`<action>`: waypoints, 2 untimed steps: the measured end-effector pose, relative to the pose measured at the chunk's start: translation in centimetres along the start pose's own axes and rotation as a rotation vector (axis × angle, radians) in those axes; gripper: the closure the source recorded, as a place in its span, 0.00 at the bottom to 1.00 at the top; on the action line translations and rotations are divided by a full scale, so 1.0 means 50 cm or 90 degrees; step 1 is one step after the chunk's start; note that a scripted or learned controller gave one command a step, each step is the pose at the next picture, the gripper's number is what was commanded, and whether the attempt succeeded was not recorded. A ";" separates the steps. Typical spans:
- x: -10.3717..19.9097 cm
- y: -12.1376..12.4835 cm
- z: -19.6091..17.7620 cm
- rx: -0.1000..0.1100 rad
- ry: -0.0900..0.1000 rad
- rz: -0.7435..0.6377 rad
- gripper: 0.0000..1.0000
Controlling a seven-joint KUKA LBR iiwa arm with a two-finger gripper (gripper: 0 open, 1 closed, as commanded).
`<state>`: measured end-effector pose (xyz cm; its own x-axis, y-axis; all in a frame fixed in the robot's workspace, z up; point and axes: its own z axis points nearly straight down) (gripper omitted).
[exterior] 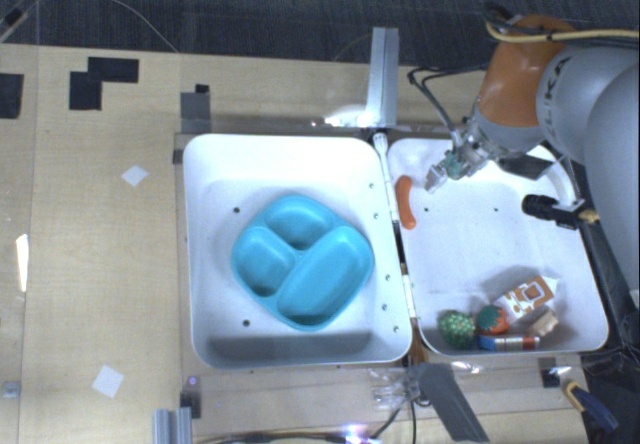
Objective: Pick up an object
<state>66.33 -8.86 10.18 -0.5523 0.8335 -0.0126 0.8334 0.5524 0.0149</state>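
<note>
My gripper (441, 173) hangs over the far left part of the right bin (500, 232), its tips small and blurred, with nothing seen between them. An orange sausage-shaped piece (405, 202) lies just left of and below it, against the bin's left wall. At the near side of the right bin sit a green knobbly ball (458, 328), a small red and blue piece (492, 322), a white and orange box (527, 300) and a thin marker-like stick (512, 341).
The left bin (215, 332) holds a turquoise divided plate (302, 259) in its middle. A metal post (383, 82) stands behind the wall between the bins. The grey arm with its orange band (520, 82) fills the upper right.
</note>
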 end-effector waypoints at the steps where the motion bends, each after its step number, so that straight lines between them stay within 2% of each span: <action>1: 0.003 0.000 0.001 0.001 0.002 -0.001 0.00; 2: 0.084 -0.136 0.022 0.004 0.003 -0.015 0.00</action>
<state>58.34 -9.11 8.93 -0.5712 0.8207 -0.0085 0.8207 0.5713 0.0078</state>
